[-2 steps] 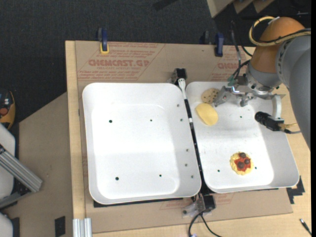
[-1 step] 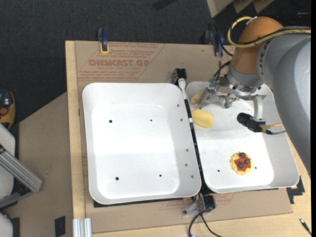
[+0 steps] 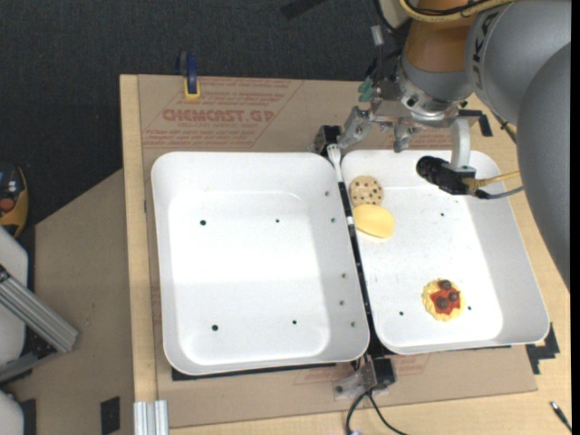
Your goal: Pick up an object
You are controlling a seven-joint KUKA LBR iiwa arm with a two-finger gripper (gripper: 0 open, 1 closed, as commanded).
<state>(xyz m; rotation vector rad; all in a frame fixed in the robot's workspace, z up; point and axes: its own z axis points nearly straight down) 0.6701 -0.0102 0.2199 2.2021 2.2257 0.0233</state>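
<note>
The right bin [image 3: 489, 243] holds three things. A round chocolate-chip cookie [image 3: 366, 188] lies near its far left corner, and a pale yellow oval piece [image 3: 374, 222] touches the cookie's near side. A small yellow disc with red and dark toppings [image 3: 443, 299] rests toward the near edge. My gripper [image 3: 373, 137] hangs over the far left edge of the right bin, just beyond the cookie. It is open, its fingers spread with nothing between them.
The left bin [image 3: 181, 243] sits alongside, its wall meeting the right bin's wall beside the cookie. Both bins rest on a cardboard sheet [image 3: 227, 107] with a blue clamp [image 3: 189, 71] at its far edge. The arm fills the upper right.
</note>
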